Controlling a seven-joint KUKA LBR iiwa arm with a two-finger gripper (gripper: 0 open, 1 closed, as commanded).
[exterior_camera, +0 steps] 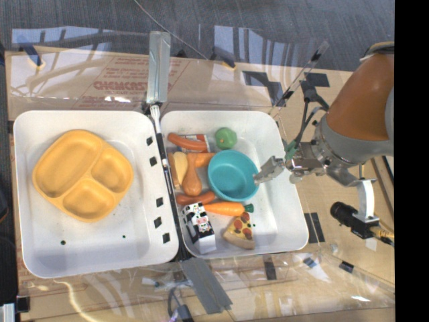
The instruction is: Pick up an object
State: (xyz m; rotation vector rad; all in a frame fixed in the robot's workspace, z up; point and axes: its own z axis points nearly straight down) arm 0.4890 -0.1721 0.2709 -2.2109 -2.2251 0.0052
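Note:
The right bin [287, 215] holds several toy foods. A teal bowl [231, 173] sits in its middle, with a green fruit [226, 137] and a red sausage [188, 141] behind it. Left of the bowl lie a brown drumstick [193, 178] and a pale bread piece [179, 168]. In front of the bowl are an orange carrot [224, 208], a pizza slice [239, 233] and a cow-patterned carton [199, 225]. My gripper [265, 172] hangs low inside the right bin, right at the bowl's right rim. Whether it touches the rim I cannot tell.
A yellow divided plate [82, 173] lies in the left bin [30, 250]. A grey divider [158, 66] stands behind the wall where the bins meet. The arm's orange band [362, 99] and cables hang over the bench to the right.

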